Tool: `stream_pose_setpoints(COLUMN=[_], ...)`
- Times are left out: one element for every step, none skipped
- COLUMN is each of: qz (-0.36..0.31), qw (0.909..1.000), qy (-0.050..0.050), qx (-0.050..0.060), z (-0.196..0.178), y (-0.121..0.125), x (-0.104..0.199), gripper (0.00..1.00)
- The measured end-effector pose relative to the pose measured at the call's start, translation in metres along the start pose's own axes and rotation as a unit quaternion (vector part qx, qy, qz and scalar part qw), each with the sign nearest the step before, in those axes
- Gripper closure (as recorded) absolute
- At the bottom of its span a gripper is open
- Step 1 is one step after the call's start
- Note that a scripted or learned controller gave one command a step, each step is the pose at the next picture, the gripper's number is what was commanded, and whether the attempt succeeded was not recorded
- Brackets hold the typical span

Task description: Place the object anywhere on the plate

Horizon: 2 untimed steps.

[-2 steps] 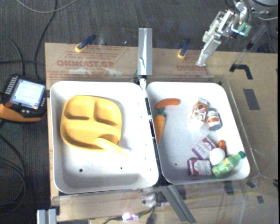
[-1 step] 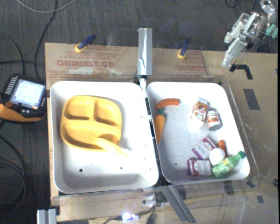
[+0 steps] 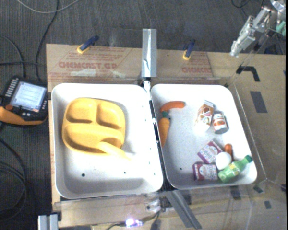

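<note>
You'll see the smooth green bottle (image 3: 235,168) nearest, in the right bin (image 3: 240,109), well below the gripper (image 3: 243,36) | carrot (image 3: 163,129) tapered, by the inner wall | glossy yellow plate (image 3: 93,125), sectioned, far left of it | whether its jaws are parted, you cannot tell.

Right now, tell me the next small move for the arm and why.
Probably bring the gripper down and left over the right bin toward one item, say the carrot. The gripper sits at the top right, outside the bins, and nothing lies on the yellow plate in the left bin. The carrot lies apart from the clustered packets, so it looks easiest.
</note>
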<state>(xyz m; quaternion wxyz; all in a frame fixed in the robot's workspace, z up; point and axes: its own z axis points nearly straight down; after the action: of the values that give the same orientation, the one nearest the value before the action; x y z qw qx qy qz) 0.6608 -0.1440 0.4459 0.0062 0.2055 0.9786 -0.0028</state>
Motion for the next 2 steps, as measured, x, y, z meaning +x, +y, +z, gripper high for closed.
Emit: stream_pose_setpoints(qz=[-0.080,-0.080], qw=[0.9968,0.9968], qy=[0.005,0.002], qx=[-0.001,-0.001], z=[0.015,0.004], y=[0.025,0.025], x=[0.016,0.015], gripper=[1.00,1.00])
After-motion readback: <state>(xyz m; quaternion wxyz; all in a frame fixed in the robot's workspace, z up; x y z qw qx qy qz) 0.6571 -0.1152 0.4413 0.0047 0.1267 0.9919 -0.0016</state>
